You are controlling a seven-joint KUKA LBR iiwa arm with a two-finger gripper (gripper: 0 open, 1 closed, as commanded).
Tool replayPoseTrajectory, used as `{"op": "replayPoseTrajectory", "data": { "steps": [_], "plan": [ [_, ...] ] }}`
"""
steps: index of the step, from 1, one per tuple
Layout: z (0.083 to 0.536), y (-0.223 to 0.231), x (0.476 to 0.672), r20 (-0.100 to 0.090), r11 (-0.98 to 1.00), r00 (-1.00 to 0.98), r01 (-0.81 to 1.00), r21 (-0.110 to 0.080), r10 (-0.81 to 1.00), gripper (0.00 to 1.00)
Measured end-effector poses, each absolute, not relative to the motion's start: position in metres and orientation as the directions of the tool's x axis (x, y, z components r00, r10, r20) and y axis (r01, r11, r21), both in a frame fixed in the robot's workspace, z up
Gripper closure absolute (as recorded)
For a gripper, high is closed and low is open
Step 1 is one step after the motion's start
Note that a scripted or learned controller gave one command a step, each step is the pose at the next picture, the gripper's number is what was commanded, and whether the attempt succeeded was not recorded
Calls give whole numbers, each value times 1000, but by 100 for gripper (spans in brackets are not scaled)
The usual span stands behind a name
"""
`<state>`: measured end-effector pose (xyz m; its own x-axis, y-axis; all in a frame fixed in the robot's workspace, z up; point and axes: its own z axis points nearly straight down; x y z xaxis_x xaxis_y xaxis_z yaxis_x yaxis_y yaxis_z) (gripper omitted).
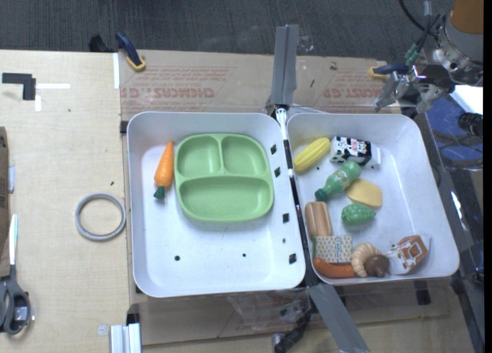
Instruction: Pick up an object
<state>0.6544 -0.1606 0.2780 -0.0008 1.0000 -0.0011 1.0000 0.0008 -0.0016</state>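
pale bench, two white bins; gripper point(407, 86) hovers off the right bin's point(438, 190) far edge, claw state i cannot tell; corn cob point(311, 154) and other toys untouched inside; pick not begun.

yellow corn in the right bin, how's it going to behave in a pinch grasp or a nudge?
The corn looks like moulded toy plastic, so probably stiff and light. Its rounded, tapered body may roll or pivot if nudged. The surface seems smooth, so it might slip from a grip near its ends; across the middle looks safer.
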Motion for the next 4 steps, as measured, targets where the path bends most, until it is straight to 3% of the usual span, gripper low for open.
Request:
{"op": "replayPoseTrajectory", "data": {
  "steps": [1, 2, 3, 4],
  "plan": [
    [123, -146, 659, -1, -224, 224, 975, 1, 975, 0],
    [235, -135, 659, -2, 10, -10, 1000, 0, 1000, 0],
    [157, -103, 627, -1, 44, -44, 999, -2, 999, 0],
    [92, -113, 584, -1, 102, -102, 995, 1, 995, 0]
  ]
}}
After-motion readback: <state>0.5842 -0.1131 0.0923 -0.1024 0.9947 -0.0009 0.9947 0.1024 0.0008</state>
